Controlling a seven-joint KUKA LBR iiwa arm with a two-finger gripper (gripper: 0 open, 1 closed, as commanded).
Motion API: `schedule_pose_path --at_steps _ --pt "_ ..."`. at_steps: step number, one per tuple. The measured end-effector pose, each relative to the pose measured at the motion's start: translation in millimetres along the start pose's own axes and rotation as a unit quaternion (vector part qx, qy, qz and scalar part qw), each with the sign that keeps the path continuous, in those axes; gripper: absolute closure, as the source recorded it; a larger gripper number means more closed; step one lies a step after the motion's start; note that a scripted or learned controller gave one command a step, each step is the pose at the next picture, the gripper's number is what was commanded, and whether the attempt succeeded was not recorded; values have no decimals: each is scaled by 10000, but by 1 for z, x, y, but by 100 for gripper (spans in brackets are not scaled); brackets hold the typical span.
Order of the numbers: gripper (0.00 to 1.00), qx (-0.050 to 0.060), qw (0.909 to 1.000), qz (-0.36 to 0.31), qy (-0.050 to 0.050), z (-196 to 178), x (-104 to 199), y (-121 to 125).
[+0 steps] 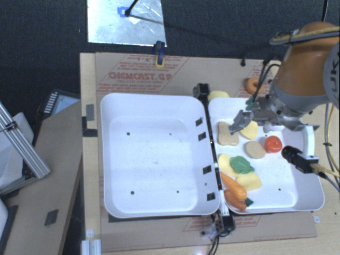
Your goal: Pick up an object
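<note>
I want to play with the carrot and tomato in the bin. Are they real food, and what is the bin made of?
Probably toys. The carrot looks like smooth moulded plastic: even orange, faint sheen. The tomato also looks plastic, evenly red with a small bright highlight. The right bin looks like thin, glossy white plastic with rounded, formed edges. The view is too coarse to be sure.

Two shallow white bins (pixel 154 158) of smooth, faintly glossy plastic are seen on a matt brown cardboard-like tabletop (pixel 143 73); a crinkled, shiny foil sheet (pixel 125 15) is seen behind.
</note>
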State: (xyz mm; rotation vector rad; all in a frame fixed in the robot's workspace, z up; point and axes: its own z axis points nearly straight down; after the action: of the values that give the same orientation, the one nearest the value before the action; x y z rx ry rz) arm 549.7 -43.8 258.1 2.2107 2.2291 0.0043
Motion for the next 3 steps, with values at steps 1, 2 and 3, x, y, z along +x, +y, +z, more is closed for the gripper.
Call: schedule_pose_path --at_steps 1,2,3 --pt "100 -8 10000 18 -1 -12 -2 0" --pt "100 -47 10000 -11 5 -86 46 50" --pt "100 -5 10000 0 4 -81 88 86"
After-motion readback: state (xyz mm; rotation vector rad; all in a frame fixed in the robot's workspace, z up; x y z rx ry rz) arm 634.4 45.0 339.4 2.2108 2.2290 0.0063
